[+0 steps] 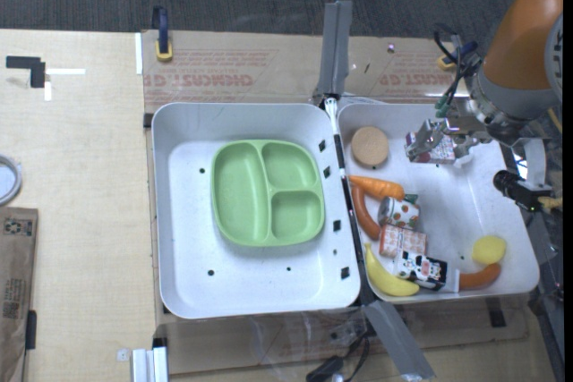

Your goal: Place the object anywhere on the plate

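Item one, my gripper (pixel 436 141): over the right bin's (pixel 515 201) upper part, finger state I cannot tell, nothing visibly held. Item two, candidate objects: round bun (pixel 370 147) just left of the gripper, carrot (pixel 377 187) below it, long axis left-right. Item three, green plate (pixel 268 191): bare, left bin (pixel 179 219), well left of the gripper

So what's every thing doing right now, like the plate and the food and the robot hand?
Plate: green, flat in the left bin, nothing on it.
Gripper: over the right bin's far end, nothing seen held.
Cookie: flat, near the divider.
Carrot: lying on its side.
Can: tipped over.
Banana: lying at the near edge.
Lemon: resting by the right wall.
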